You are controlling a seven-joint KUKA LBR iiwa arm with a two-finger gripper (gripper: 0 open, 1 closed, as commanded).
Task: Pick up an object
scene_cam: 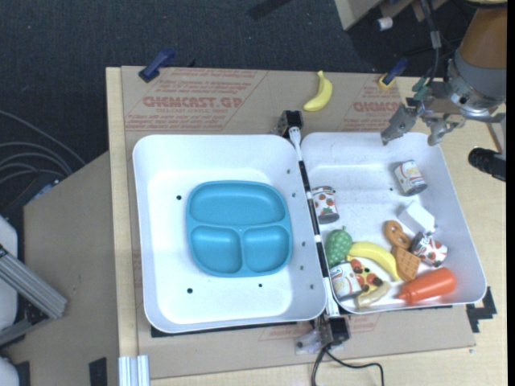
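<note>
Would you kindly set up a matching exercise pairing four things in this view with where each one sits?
Things:
1. Blue tray
2. Banana
3. Carrot
4. Gripper

Places:
A. On the board behind the bins
B. Above the right bin's far edge
C. In the left bin
D. At the right bin's near edge

Pairs: 1-C, 2-A, 3-D, 4-B
</note>
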